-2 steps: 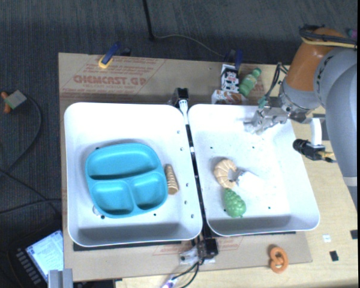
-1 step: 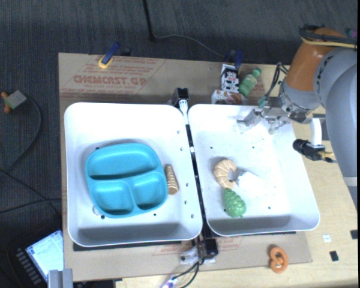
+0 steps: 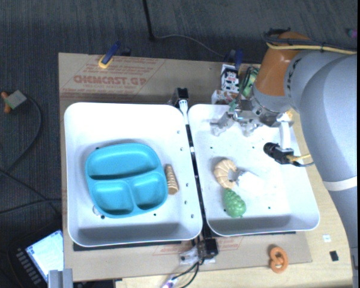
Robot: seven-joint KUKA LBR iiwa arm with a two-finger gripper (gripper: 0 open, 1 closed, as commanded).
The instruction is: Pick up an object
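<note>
Front edge: small orange ring [image 3: 278, 258] on the tabletop [image 3: 108, 77], just outside the right bin [image 3: 300, 215].
Left bin [image 3: 78, 179]: blue divided tray [image 3: 126, 179], with a tan cork-like piece [image 3: 171, 179] touching its right side.
Right bin: green lumpy toy [image 3: 234, 203] near the front; tan shell-shaped toy [image 3: 227, 171] just behind it, touching or nearly so.
Gripper [image 3: 246, 117]: over the right bin's back edge, well apart from both toys.
Fingers: spread, nothing between them.
Arm: orange band [image 3: 275, 71] above the wrist.

A tan croissant-like piece [image 3: 227, 171] lies just above a green lump [image 3: 234, 203] in the right bin [image 3: 300, 218].
</note>
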